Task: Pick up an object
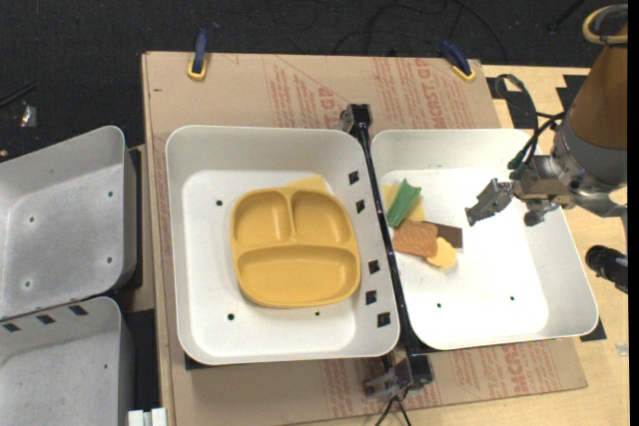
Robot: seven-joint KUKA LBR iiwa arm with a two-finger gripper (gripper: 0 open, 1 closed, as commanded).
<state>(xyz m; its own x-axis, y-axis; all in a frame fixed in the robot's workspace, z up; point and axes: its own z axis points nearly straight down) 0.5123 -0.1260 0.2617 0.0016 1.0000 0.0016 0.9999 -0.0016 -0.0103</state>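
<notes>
Leftmost, one yellow divided tray [297, 247] fills most of the left bin [190, 214], leaving bare floor only along the rims. Two white bins sit side by side on the counter [300, 85], touching along their inner edges. Against the right bin's [519, 314] left wall lies one small cluster of objects [424, 226]: a green piece, a brown piece, yellow bits. Open white floor spreads right and toward the near edge. The gripper [487, 202] hangs just right of the cluster, its fingers slightly spread, pinching nothing.
</notes>
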